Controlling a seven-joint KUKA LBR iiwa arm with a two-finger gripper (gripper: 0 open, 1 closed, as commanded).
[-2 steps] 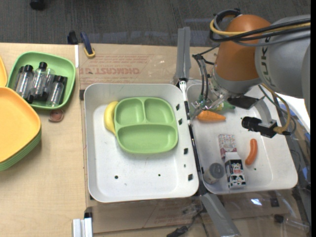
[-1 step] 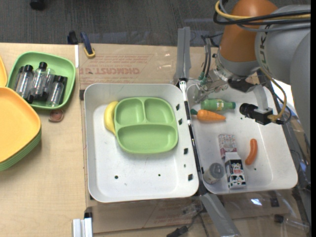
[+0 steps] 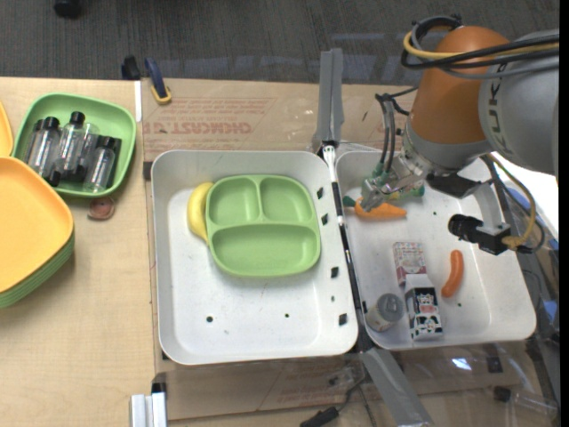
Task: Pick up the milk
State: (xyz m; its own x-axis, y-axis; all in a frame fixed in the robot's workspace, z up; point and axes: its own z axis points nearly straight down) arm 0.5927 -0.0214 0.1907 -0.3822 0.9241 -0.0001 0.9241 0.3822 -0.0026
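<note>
Camera view: the two-finger gripper (image 3: 388, 188) is seen low at the right white bin's (image 3: 498, 327) far left corner, just over an orange carrot (image 3: 380, 209); its opening cannot be told. The small black-and-white milk carton (image 3: 424, 310) lies near the bin's front edge, well apart.

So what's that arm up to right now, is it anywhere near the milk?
End effector over orange carrot, far end of right bin. Small black-and-white milk carton lies untouched, near end. Nothing blocking it.
</note>
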